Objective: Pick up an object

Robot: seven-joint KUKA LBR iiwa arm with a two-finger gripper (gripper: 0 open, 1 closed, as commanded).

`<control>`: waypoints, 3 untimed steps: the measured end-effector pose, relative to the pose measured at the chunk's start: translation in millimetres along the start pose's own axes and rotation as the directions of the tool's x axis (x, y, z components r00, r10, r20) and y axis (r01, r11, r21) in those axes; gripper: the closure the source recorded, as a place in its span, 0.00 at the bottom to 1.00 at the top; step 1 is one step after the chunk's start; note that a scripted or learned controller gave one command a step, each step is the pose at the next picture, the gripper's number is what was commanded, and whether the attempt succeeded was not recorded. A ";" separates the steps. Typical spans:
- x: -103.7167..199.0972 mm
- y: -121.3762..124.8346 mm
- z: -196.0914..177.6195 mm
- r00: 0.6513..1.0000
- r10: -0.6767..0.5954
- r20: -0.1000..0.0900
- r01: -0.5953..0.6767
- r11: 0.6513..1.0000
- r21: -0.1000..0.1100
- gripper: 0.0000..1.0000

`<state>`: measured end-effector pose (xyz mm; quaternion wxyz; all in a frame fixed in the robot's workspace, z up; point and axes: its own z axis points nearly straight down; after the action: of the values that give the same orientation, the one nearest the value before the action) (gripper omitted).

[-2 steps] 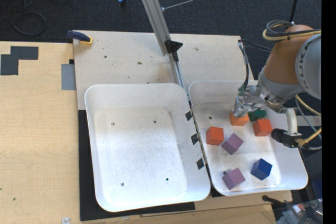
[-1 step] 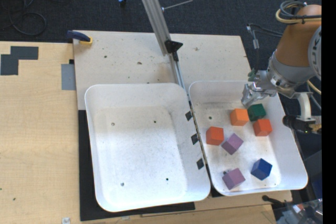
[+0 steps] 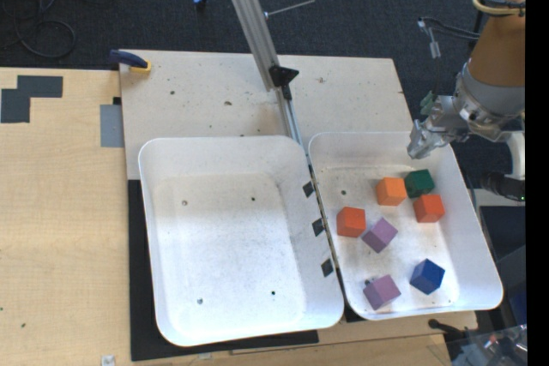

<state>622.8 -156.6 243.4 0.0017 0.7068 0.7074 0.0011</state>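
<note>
at right of frame we see the gripper (image 3: 422,141) above the right bin (image 3: 480,270) rim, near the green cube (image 3: 419,182); nothing held, poised for descent; finger state: cannot tell.

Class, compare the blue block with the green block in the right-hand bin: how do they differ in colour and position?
The blue block is bright blue; the green block is dark green. The blue block lies toward the near end of the right bin, apart from its neighbours; the green block lies toward the far end, close beside the light orange block and just below the gripper. Both are small cubes in one bin.
</note>
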 end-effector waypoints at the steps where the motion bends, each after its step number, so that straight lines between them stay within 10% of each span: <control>1: 46.3 -3.8 7.8 1.000 -0.002 -0.003 0.002 1.000 0.008 1.00; 3: 149.3 -25.0 21.4 1.000 -0.002 -0.003 0.002 1.000 0.010 1.00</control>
<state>597.8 -7.3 221.8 -0.0028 0.7059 0.7083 -0.0012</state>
